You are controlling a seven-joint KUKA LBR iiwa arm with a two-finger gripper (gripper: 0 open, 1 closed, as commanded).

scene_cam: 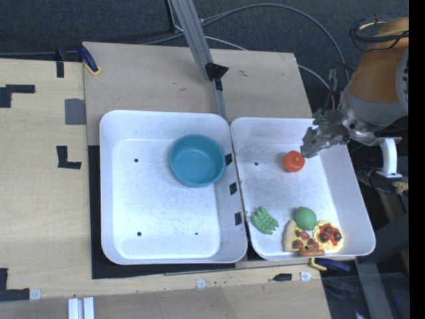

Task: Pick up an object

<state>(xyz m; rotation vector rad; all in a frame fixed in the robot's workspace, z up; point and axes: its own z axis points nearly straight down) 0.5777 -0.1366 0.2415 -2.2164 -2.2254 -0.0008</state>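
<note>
In the right bin (345, 178) lie a small red ball-like object (293, 161), a green leafy toy (264, 220), a green round object (305, 216) and a yellow pizza-slice toy (313, 238). The left bin (119, 178) holds a blue bowl (196, 160). My gripper (311, 145) hangs at the upper right of the right bin, just above and right of the red object, its dark fingers pointing down-left. Nothing shows between them.
A grey metal pole (199, 38) slants down from the top to the gap between the bins. Cables run across the dark floor behind the bench. Wooden bench surface (40, 178) extends to the left.
</note>
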